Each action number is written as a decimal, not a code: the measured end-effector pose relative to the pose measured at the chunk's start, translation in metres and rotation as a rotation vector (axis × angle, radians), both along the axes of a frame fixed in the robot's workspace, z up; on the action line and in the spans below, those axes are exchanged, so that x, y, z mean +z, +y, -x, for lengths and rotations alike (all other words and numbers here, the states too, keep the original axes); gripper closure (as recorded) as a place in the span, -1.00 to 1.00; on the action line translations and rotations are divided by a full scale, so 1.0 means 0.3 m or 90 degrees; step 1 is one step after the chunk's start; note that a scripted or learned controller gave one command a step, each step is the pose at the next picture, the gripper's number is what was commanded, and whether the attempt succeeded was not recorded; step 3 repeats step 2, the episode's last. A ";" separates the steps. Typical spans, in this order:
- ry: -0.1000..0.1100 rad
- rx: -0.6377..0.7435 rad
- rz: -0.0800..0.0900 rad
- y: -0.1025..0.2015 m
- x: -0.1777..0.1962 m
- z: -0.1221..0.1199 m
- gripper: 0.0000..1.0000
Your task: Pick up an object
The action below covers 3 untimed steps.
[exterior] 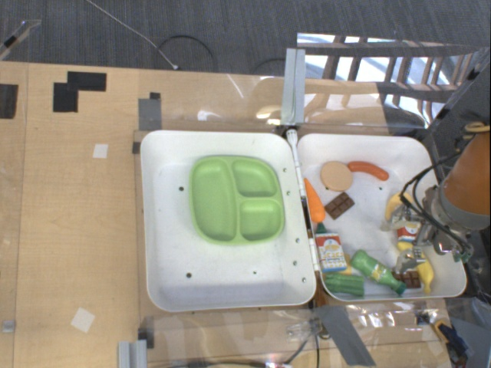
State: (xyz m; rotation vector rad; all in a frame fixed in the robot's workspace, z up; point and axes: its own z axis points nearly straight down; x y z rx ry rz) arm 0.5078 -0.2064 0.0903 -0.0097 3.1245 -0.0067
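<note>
The right bin [399, 146] holds several toy foods: a tan round cookie [336, 176], a red sausage [368, 170], an orange carrot [313, 200], a brown chocolate bar [338, 205], a red-and-white carton [330, 251], a green bottle [376, 271] and a dark green cucumber [343, 284]. My gripper [409, 241] is lowered into this bin's right side, over a cluster of yellow banana pieces [424, 276] and a small red-and-white item [407, 234]. The wrist hides part of that cluster. I cannot make out whether anything is held.
The left bin [165, 228] carries a green divided plate [236, 199]. A metal divider post [294, 83] stands between the bins at the back. The arm's orange band [468, 186] and black cables [418, 194] hang over the right bin's right wall. Wooden bench lies to the left.
</note>
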 end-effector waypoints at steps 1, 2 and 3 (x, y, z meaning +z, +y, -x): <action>0.001 -0.007 0.000 0.001 -0.001 -0.054 -1.00; 0.002 -0.027 -0.001 0.002 -0.001 -0.090 -1.00; 0.002 -0.027 -0.001 0.002 -0.001 -0.090 -1.00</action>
